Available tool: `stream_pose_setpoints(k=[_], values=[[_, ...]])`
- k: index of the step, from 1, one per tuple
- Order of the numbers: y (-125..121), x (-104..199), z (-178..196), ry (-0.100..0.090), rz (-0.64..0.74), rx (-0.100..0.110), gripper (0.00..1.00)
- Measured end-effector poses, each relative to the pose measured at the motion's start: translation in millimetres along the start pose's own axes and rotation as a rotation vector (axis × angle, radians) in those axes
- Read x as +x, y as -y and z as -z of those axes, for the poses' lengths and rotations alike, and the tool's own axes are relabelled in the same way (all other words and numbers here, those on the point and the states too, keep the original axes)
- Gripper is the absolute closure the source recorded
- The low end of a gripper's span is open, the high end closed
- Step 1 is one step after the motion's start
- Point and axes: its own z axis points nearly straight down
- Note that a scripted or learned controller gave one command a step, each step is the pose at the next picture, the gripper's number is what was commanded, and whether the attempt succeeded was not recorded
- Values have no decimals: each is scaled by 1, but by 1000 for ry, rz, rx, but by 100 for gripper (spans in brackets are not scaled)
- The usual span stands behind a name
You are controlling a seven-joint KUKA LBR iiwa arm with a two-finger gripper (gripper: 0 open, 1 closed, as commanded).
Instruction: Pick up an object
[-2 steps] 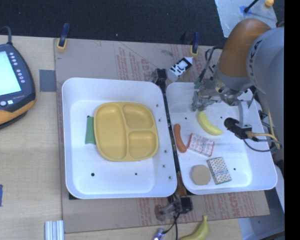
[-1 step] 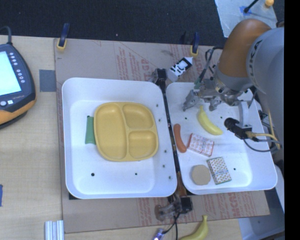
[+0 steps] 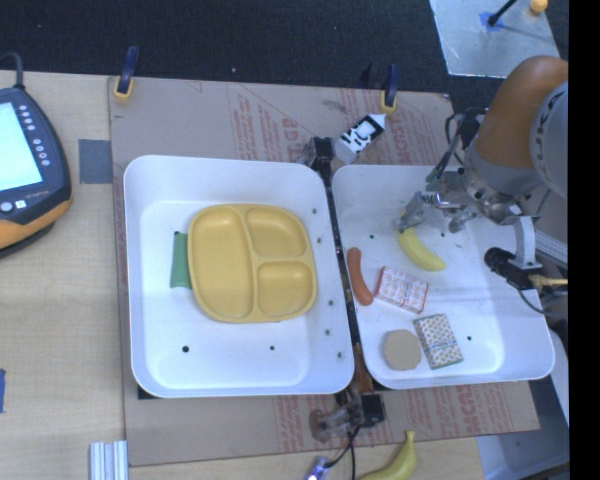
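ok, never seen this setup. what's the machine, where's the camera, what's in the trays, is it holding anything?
It is one camera image, taken from above the bench and looking down at a slant. The grey robot arm with an orange band reaches in from the right, and its two-finger gripper hangs over the right shallow white bin, just above a small yellow toy banana. I can't tell from this view whether it has gripped anything.

That bin also holds an orange-red toy sausage, a pink checked packet, a round tan biscuit and a small patterned box.

The left shallow white bin holds a yellow plastic tray with three compartments, lying over a flat green piece.

Outside the bins: a handheld control pad with a screen at far left, and a second yellow banana at the bottom edge.
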Motion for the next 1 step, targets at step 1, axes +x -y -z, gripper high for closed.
stream_pose_setpoints(k=[1], values=[[18,17,-14,2,2,-1,0]])
